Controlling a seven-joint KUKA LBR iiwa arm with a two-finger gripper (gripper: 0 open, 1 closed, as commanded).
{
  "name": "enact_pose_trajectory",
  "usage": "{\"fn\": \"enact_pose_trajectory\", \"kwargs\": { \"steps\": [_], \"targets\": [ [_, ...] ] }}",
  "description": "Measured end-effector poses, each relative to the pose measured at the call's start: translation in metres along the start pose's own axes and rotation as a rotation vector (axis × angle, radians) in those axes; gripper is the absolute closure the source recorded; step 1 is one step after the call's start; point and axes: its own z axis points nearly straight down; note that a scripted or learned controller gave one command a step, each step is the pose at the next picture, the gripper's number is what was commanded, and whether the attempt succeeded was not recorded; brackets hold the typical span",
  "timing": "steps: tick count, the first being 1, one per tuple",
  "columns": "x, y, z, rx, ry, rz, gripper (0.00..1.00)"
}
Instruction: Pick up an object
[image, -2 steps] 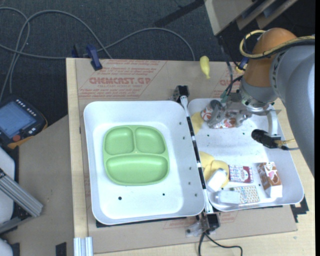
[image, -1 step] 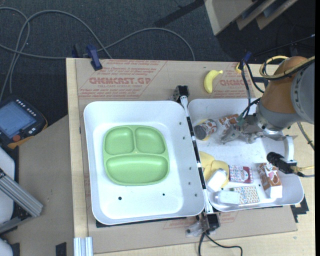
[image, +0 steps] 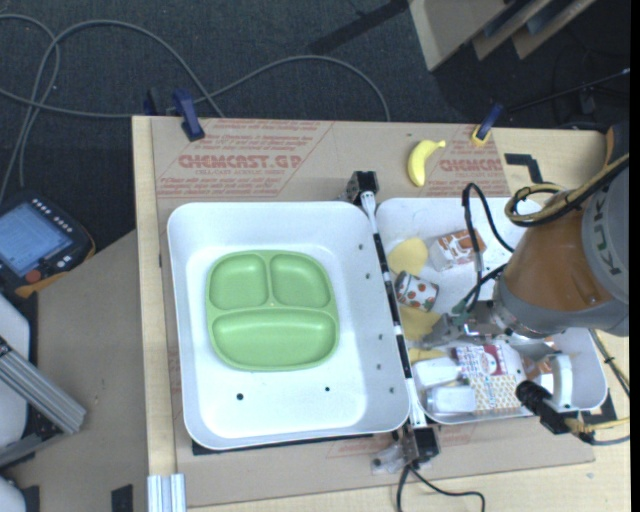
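The right bin (image: 590, 375) holds several small items: a yellow piece (image: 407, 255), a white cup with coloured dots (image: 417, 292), a brown-and-white carton (image: 455, 247), a red-and-white packet (image: 487, 362) and a white block (image: 450, 399). My gripper (image: 452, 330) is low inside this bin, near its left wall, just below the dotted cup and over a yellow item (image: 420, 325). The grey arm with its orange band (image: 550, 275) covers the bin's right half. Nothing can be seen held.
The left bin (image: 190, 300) carries a green divided plate (image: 270, 308). A yellow toy banana (image: 424, 160) lies on the bench behind the right bin. Black cables (image: 480, 215) loop over the arm. Blue clamps sit at the bench's back edge.
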Motion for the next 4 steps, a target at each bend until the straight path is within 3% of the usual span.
{"fn": "enact_pose_trajectory", "kwargs": {
  "steps": [1, 2, 3, 4],
  "targets": [
    [-0.006, 0.077, 0.003, 0.016, 0.004, 0.003, 0.00],
    [-0.029, 0.109, 0.004, 0.016, 0.003, 0.003, 0.00],
    [-0.026, 0.164, 0.003, 0.065, 0.007, 0.014, 0.00],
    [-0.064, 0.167, 0.003, 0.051, 0.011, 0.010, 0.00]
  ]
}}
